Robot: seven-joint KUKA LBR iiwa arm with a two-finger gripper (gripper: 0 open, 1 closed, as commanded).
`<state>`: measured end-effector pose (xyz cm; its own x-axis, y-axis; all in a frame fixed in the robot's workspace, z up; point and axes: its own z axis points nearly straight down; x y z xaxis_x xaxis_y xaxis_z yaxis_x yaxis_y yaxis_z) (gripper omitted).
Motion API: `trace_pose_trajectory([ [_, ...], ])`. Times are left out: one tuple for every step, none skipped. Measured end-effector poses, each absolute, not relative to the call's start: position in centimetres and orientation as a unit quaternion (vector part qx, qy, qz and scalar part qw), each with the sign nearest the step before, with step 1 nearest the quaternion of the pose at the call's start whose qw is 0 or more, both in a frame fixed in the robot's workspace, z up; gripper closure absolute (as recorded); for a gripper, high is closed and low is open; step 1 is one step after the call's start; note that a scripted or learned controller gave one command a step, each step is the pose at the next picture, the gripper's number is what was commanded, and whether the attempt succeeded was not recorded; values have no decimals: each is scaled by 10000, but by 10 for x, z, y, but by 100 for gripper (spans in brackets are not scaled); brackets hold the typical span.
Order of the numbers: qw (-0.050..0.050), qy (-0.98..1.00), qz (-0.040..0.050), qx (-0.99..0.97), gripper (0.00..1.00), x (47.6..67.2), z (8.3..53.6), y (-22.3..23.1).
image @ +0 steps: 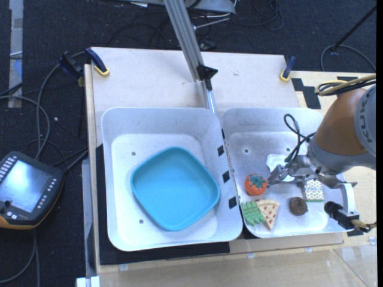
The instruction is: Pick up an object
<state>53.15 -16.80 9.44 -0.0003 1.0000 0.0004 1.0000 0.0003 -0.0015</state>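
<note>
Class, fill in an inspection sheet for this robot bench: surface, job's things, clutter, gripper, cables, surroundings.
Surface: bench with left bin and right bin.
Job's things: tomato, pizza slice, green toy, brown lump, patterned block, all in right bin.
Clutter: blue tray in left bin.
Gripper: gripper over right bin, beside tomato.
Cables: black cables on floor.
Surroundings: pendant at left; clamps on bench.

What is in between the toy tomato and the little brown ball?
In the camera view, bare white bin floor lies between the tomato and the brown ball; the pizza slice sits just below that line.
</note>
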Motion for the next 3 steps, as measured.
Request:
trace_pose_trajectory([
  [-6,-7070,-4,-7072,100,532,106,-168],
  [-23,-7073,-14,-7069,100,532,169,-168],
  [-24,-7074,-16,-7068,100,534,232,-167],
])
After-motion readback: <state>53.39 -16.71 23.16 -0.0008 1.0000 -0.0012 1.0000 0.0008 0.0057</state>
